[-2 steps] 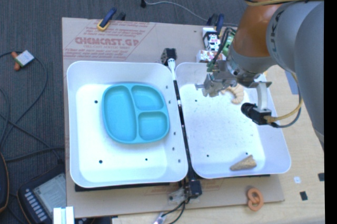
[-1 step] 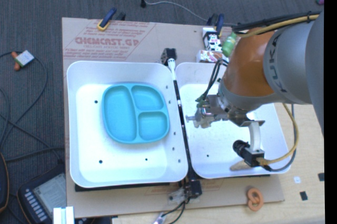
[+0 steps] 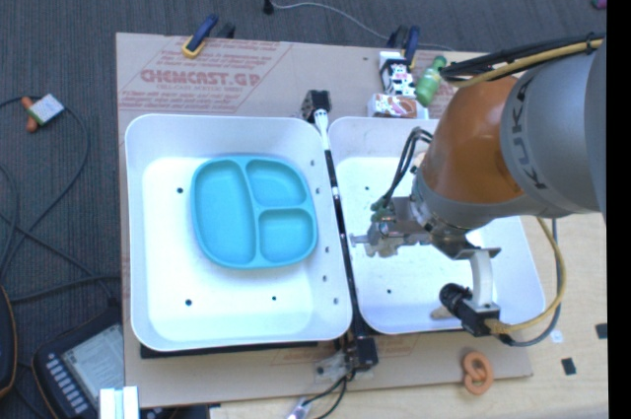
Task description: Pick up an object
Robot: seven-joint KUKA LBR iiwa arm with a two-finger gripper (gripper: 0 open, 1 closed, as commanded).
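- The blue tray is a light-blue, rounded, divided dish with three compartments: one long one on its left and two smaller ones on its right.
- It lies flat near the middle of the left bin, turned a little askew to the bin's walls.
- White floor shows all around the tray, widest on the near side and along the left wall; its right edge lies closer to the divider between the bins.
- The right bin has bare white floor along its near and left parts.
- The arm reaches in from the right over the right bin, its orange band above the wrist.
- The gripper hangs low over the right bin's left part, well apart from the tray; whether its fingers are spread or closed cannot be told.
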